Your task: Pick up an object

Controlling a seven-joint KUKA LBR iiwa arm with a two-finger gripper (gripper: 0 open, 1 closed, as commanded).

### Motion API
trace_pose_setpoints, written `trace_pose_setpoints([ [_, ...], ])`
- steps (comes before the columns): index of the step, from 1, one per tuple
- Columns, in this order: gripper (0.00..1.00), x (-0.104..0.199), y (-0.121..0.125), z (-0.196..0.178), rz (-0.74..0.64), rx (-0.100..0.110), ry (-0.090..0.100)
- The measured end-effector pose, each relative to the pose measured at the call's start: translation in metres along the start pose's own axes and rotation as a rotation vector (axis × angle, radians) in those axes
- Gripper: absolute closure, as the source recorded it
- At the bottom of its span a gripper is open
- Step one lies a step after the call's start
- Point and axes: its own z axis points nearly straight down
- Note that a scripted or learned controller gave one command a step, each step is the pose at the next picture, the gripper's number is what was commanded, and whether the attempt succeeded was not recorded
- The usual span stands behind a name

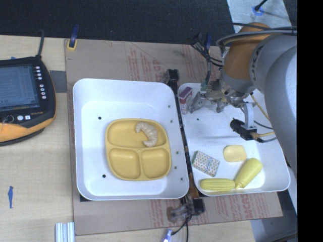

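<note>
Right bin (262, 185) – arm bent low at far edge, claw (207, 101) grip unclear.

Two white bins sit side by side: a left bin (86, 135) and a right bin (272, 183). The left bin holds one yellow divided plate (137, 158), and on that plate lies one pale shrimp (148, 133). The right bin holds two corn cobs (218, 185) (248, 172), one pale yellow block (234, 153), one patterned packet (206, 163) and one small purple box (185, 93). Left of the left bin lies one control tablet (22, 97).
</note>
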Motion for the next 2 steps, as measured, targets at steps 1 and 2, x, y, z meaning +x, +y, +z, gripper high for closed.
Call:
trace_pose_setpoints([
  [1, 0.0, 0.002, -0.0093, 0.0012, 0.001, -0.002, 0.001],
  [2, 0.0, -0.0013, -0.0004, 0.0012, -0.002, 0.0, 0.002],
])
